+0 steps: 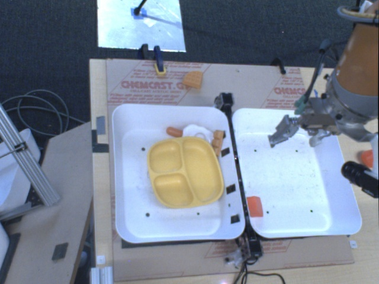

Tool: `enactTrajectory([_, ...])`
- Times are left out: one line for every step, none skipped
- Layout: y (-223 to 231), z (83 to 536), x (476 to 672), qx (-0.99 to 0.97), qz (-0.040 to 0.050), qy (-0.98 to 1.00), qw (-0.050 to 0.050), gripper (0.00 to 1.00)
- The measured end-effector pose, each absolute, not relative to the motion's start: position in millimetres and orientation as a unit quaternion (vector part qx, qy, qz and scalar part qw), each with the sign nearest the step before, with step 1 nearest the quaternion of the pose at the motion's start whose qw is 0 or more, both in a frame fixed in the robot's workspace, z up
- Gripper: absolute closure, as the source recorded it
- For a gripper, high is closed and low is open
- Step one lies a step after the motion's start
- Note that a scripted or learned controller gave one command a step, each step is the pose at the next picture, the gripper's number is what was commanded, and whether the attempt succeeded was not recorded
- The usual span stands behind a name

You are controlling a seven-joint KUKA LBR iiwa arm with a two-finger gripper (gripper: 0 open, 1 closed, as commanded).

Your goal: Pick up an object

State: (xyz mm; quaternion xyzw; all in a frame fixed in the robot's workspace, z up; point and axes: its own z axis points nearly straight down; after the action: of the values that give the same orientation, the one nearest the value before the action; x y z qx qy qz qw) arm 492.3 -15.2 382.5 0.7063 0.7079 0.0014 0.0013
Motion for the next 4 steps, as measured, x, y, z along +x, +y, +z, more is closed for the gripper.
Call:
enactTrajectory([-15.2, 382.5, 492.3, 0.706, 0.0014, 0.708, 0.001, 0.0])
enactTrajectory([-15.2, 382.5, 492.3, 0.706, 0.0014, 0.708, 0.001, 0.0])
enactTrajectory([-15.2, 382.5, 492.3, 0.706, 0.0014, 0.708, 0.001, 0.0])
enactTrajectory([-15.2, 382.5, 492.3, 0.706, 0.0014, 0.708, 0.001, 0.0])
